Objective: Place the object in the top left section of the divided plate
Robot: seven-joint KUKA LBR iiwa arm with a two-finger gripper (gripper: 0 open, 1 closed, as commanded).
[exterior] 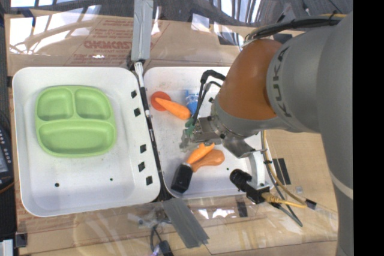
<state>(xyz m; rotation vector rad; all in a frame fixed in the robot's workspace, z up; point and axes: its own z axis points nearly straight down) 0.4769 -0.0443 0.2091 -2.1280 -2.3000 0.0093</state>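
Task judged at early stage: green divided plate (75, 121) seen in left bin (36, 195), all sections bare. End effector (197, 136) lowered in right bin (174, 78) over orange object (206, 156); clenched or released cannot be told. Lift, transfer, placement left.

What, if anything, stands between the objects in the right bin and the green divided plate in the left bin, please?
The raised rims where the two bins meet lie between them, so an object must be lifted over. Past that, the green divided plate sits open on the left bin's floor, and its top left section has nothing in it.
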